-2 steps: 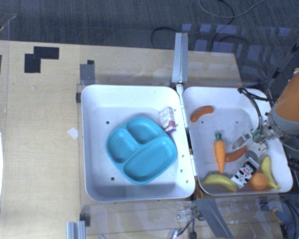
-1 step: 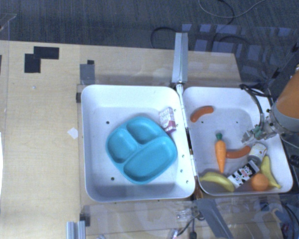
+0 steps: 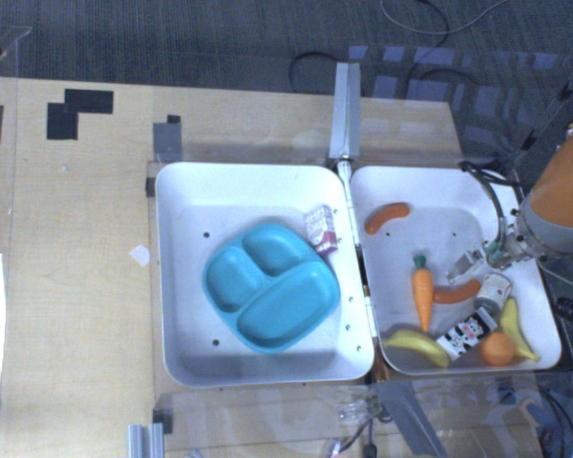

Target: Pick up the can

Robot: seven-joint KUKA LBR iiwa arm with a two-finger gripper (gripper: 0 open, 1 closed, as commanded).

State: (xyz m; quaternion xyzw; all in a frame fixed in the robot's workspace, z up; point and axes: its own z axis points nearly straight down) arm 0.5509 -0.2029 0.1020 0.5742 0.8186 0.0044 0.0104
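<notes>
— Locating the can [image 3: 468, 332]: where does it lie?
— Lower right of the frame, in the right bin [image 3: 430, 203], between a banana [image 3: 418, 345] and an orange [image 3: 498, 349].
— And the gripper [image 3: 487, 260]?
— Just above the can, beside a sausage [image 3: 456, 293]; whether open or closed cannot be told.

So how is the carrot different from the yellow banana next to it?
The orange carrot with a green top lies pointing up and down the right white bin; the yellow banana lies sideways along the bin's near wall. The carrot is straight and tapered; the banana is curved. Both share that bin.
</notes>
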